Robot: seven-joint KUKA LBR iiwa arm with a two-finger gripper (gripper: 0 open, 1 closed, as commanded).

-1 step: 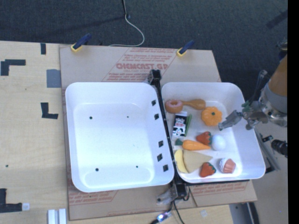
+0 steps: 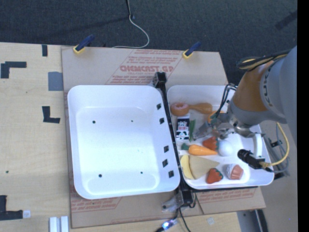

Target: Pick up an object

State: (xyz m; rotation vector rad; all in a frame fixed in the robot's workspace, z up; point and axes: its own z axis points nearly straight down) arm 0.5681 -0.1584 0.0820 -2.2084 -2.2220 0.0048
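In the right bin (image 2: 251, 180), my end effector (image 2: 216, 129) hangs low over the toy food; I cannot tell its state. A carrot (image 2: 202, 151) lies just at its 7 o'clock, a strawberry (image 2: 214, 176) farther at 6 o'clock.

Two bins side by side on cardboard sheet (image 2: 140, 66); toys sit in right bin (image 2: 203, 92), beside left bin (image 2: 82, 100).

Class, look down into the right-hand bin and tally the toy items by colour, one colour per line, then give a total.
Orange: 2, a carrot and a long piece
Red: 3
White: 1, an egg
Pale yellow: 1, a wedge
Total: 7 clearly seen
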